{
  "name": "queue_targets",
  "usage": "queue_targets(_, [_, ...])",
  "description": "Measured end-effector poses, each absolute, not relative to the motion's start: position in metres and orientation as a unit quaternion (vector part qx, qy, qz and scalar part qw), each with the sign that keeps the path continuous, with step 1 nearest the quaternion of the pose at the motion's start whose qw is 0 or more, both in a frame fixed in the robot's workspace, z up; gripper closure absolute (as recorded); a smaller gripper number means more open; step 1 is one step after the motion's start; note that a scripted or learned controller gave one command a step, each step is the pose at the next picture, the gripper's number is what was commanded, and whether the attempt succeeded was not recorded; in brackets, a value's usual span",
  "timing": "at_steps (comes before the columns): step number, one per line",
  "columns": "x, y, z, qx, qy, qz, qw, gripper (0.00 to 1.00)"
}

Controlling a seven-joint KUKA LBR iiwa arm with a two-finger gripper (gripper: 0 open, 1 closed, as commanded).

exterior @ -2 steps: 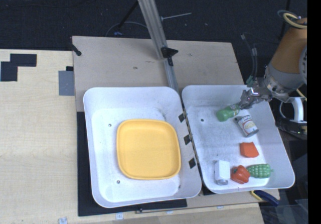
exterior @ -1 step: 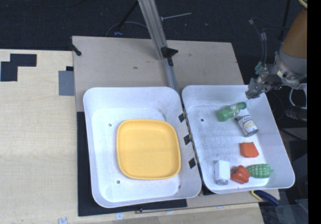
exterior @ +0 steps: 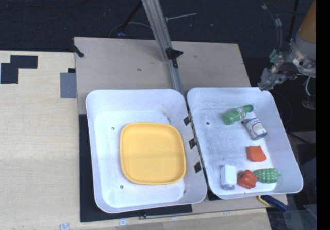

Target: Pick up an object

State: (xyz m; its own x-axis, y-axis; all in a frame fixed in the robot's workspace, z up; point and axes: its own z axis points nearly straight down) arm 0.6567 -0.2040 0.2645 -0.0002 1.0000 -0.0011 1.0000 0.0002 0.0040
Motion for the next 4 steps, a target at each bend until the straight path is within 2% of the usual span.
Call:
queue_targets(1, [0.657, -0.205, 0.289, 0.707, 0.707, 0.0005, 0.001, 1.0])
queue_targets(3, [0.628, -0.113, 0.262, 0.706, 0.708, 0.0, -0.001, 1.0])
queue_targets(4, [0.624, -0.059, 0.265, 0.706, 0.708, 0.0, 0.0, 1.0])
